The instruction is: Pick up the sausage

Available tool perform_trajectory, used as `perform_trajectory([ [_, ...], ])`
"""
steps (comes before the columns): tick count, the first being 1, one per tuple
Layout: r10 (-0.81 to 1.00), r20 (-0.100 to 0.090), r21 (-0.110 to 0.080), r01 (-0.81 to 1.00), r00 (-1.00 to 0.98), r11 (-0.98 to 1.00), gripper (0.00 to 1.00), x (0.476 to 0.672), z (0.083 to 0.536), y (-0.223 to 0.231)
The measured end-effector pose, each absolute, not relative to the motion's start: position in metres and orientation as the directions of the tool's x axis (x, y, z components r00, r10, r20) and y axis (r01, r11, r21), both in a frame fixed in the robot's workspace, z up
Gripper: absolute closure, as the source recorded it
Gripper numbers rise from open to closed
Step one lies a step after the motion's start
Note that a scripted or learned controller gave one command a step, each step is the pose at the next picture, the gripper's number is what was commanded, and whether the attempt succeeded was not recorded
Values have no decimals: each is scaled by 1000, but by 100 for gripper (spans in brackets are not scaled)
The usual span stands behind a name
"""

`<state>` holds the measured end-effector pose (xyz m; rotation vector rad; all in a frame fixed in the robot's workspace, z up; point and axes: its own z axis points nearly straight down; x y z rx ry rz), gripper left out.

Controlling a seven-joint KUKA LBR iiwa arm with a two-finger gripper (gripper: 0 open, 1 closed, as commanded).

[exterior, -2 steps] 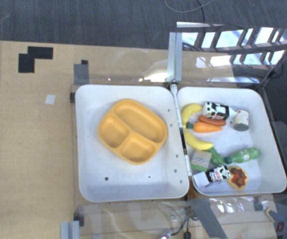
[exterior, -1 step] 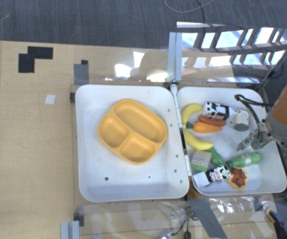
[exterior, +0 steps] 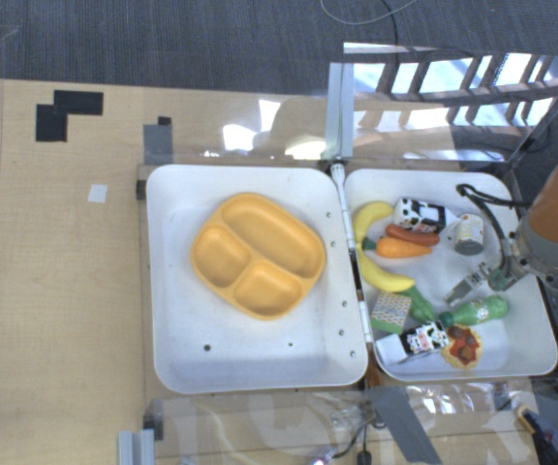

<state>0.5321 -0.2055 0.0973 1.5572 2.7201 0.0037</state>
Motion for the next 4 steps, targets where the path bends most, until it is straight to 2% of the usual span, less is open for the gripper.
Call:
perform_trajectory([
  [1, 862, -11, 12, 862, -507, 507, 100, 535, 110, -205],
  [2, 862, -11, 12, 862, -507, 507, 0, 535, 109, -205],
  [3, 903, -9, 10, 903, -430, 430, 0, 597, 343, -205],
  [4, 938, -4, 6, 938, -347, 347, 0, 584, 273, -161],
])
